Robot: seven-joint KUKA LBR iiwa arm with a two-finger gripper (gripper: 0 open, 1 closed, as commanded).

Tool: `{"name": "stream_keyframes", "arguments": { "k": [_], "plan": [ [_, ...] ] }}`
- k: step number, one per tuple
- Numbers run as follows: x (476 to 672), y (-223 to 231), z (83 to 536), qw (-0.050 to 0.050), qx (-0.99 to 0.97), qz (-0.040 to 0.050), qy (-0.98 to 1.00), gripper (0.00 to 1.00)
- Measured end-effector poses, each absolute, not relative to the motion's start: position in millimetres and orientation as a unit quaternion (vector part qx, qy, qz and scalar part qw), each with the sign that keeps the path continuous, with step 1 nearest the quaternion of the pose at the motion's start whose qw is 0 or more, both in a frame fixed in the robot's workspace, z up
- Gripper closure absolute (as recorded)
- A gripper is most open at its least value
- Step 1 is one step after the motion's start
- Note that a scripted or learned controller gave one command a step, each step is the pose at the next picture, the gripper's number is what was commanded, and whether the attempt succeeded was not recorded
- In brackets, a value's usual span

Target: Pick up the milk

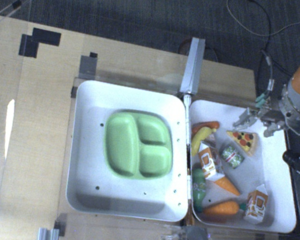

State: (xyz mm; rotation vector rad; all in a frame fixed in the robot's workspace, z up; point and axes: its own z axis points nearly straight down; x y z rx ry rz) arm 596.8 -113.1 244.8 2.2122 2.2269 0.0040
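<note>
Nearest, a milk carton (256, 205) lies at the right bin's (286, 223) near right corner, beside a carrot (221, 209). A second carton (207, 161) sits by the bin divider. Farthest, the gripper (258, 122) hovers above the pizza slice (242, 140), fingers spread apart, holding nothing, touching nothing.

Two smooth white plastic bins (80, 151) with a dull sheen sit on a pale matt wooden bench (25, 125), the left one holding a matt green plastic tray (137, 146), and at twelve o'clock between them stands a brushed metal bar (193, 67).
</note>
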Motion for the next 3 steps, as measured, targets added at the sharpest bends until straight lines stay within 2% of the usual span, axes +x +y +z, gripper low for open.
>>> {"name": "stream_keyframes", "arguments": {
  "k": [1,2,3],
  "plan": [
    [590.0,-86,119,0.003,0.669,0.0026,0.743,0.0],
    [582.4,-100,89,0.004,0.606,0.0036,0.795,0.0],
    [584.7,-99,101,0.007,0.606,0.0055,0.795,1.0]
  ]
}}
